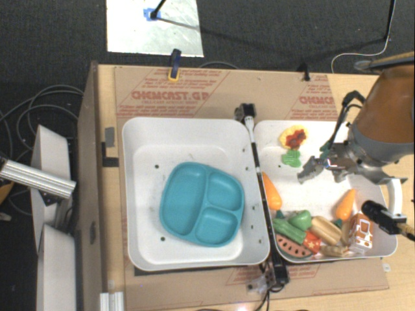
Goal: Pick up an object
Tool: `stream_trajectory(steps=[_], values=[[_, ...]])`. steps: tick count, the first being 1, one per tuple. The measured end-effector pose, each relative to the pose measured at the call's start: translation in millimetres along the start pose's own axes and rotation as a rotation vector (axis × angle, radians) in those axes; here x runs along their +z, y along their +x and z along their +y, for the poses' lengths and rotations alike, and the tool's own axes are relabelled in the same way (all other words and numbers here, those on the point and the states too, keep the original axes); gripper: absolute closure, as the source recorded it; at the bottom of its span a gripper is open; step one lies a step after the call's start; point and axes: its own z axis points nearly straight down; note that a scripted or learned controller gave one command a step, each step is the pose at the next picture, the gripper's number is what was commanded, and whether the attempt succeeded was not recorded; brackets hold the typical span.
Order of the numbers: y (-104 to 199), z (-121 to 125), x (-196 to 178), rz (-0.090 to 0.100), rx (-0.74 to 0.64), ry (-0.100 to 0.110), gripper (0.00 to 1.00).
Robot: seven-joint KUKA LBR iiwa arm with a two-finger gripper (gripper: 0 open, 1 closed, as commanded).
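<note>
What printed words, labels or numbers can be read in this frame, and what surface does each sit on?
"CHEMCAST. G P": red print, legible except the blurred last letters, on the brown paper-faced board behind the left white plastic bin.
"CHEMC...": the same red print repeated on that board behind the right white plastic bin, cut off by the arm.
Smaller red lines around both: too blurred to read.
Small white-and-orange toy carton in the right bin: markings too small to read.
</note>
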Motion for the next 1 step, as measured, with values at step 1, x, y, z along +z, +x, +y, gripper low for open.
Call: stream_trajectory(steps=[1], values=[[-68.7, 54.8, 29.6, -0.004, 0.005, -0.004, 0.0]])
